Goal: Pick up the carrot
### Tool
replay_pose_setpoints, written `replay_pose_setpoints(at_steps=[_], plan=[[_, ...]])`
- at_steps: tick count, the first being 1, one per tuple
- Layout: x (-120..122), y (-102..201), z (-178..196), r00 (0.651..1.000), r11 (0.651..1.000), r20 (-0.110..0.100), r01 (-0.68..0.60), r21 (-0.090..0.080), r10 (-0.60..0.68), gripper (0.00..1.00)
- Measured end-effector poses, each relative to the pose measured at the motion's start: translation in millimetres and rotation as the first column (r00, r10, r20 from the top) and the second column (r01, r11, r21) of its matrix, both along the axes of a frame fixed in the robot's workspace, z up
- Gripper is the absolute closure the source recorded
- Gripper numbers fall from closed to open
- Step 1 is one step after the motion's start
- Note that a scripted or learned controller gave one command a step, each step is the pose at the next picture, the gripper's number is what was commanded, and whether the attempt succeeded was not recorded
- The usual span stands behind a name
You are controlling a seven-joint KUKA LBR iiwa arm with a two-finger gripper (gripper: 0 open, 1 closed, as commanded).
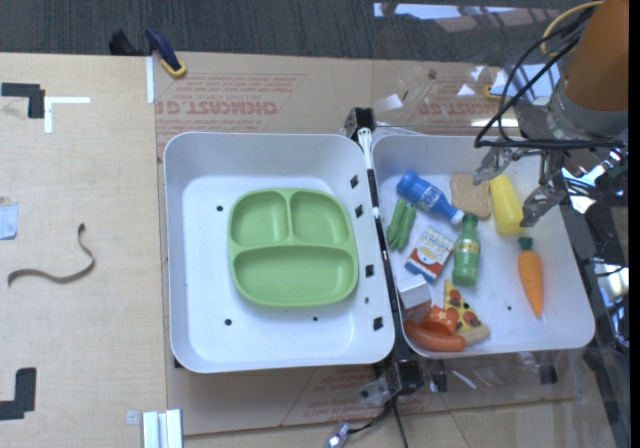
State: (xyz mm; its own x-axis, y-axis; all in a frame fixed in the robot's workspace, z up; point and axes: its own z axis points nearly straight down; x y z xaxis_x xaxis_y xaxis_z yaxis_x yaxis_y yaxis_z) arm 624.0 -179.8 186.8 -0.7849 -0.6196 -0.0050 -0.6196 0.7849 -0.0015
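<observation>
Camera view: cardboard [230, 101] print reads mirrored; carrot [530, 278] unlabelled.

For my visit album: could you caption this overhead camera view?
Robot end effector hovers over the right bin, just above the carrot; a green divided plate sits in the left bin.

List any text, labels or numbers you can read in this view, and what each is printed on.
Red lettering on the cardboard sheet behind the bins: it appears upside down from here and is too blurred to read with certainty.
Red and white carton in the right bin: print too small to read.
Blue bottle, green bottle: labels unreadable.
Carrot: no text.
</observation>
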Motion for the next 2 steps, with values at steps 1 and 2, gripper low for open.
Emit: replay_pose_setpoints(at_steps=[1,2], plan=[[-7,-42,-42,1.000,1.000,0.000,-0.017,0.000,0.017,0.00],[-46,-41,-42,0.937,0.937,0.000,-0.349,-0.001,0.349,0.00]])
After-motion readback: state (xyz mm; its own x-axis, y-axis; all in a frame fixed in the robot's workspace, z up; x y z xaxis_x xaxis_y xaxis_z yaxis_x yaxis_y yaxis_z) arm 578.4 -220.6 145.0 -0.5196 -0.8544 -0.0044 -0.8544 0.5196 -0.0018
